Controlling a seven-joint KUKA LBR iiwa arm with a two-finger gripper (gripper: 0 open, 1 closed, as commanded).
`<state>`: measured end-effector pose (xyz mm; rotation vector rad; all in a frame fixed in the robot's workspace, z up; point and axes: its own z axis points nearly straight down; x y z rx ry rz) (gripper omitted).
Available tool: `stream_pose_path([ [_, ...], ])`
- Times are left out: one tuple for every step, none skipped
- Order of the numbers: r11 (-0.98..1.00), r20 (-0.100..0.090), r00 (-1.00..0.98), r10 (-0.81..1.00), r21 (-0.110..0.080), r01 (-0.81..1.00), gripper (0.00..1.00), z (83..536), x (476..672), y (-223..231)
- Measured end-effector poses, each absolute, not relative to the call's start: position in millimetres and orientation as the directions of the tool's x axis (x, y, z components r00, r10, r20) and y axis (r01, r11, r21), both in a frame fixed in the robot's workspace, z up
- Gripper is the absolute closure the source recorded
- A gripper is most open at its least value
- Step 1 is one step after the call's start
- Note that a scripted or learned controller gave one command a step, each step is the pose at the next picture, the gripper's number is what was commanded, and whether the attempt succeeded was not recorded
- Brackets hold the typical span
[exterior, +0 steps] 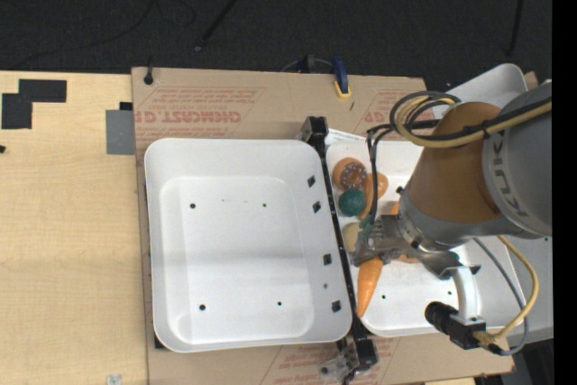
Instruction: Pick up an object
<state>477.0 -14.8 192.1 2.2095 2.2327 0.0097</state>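
**Arm low over right bin, working the pile by the divider**

In the camera view, over the right bin (397, 320), we see the arm (460, 185) reaching in from the right, its orange band and grey wrist covering much of that bin. The gripper (371, 241) sits low among the objects, just above the thick end of an orange carrot-shaped piece (367, 284). We cannot tell its state, or whether it has hold of anything: the wrist hides it from above.

The candidates for picking are crowded against the black divider (329, 221) between the bins. A round brown-orange object (349, 172) lies farthest back, a teal ball (352, 202) touches it on the near side, and the carrot piece lies nearest us, pointing its tip toward the front rim. We judge the clustering makes a clean grasp harder, since neighbours sit right at the gripper.

The left bin (162, 194) sits alongside, touching the divider.

Both bins rest on a cardboard sheet (225, 104). Red print on it reads inverted from here; we cannot read it reliably. Yellow-sheathed cabling (523, 302) loops off the wrist.
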Motion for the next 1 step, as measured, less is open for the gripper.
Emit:
stream_pose_path([
  [0.005,0.001,-0.005,1.0,-0.002,1.0,1.0,207.9,496.6,46.6],
])
